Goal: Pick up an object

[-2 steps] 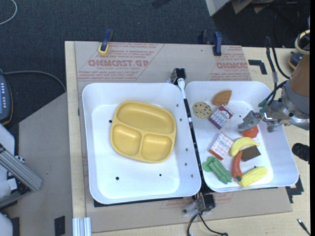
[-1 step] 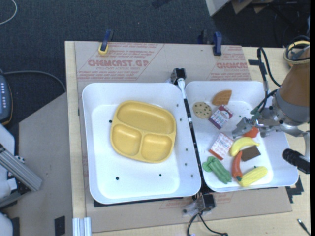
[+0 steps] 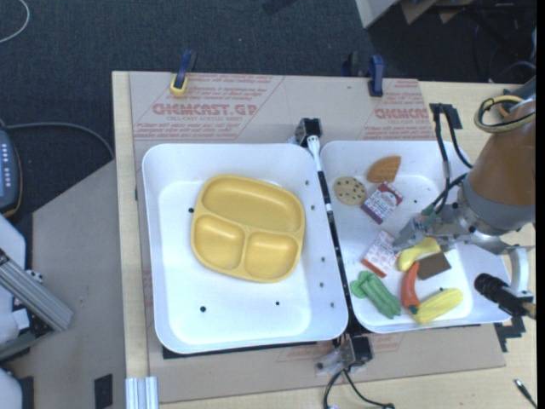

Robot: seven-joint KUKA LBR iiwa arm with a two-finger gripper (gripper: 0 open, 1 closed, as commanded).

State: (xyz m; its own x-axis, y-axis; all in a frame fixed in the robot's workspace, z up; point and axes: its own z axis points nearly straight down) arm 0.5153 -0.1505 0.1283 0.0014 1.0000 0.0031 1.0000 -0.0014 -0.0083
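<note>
My gripper [image 3: 425, 227] hangs low over the middle of the right bin [image 3: 423, 164], on the grey arm with its orange band [image 3: 504, 167]. Directly under and touching it lies a small yellow banana [image 3: 419, 253]. A brown block [image 3: 434, 266] sits just right of the banana. Below them are an orange-red carrot [image 3: 410, 286], a yellow corn cob [image 3: 438, 304] and a green pea pod [image 3: 375, 291]. A white-and-red packet [image 3: 380, 253] lies to the left. Farther back are a dark red packet [image 3: 382, 201], a chip cookie [image 3: 347, 190] and an orange-brown bread piece [image 3: 384, 169].
The left bin [image 3: 168, 181] holds a yellow divided plate [image 3: 248, 227]. A black divider strip [image 3: 326, 216] runs between the bins. Black cables [image 3: 444, 143] drape over the right bin's far right corner. Clamps [image 3: 180, 81] hold the cardboard base at the back.
</note>
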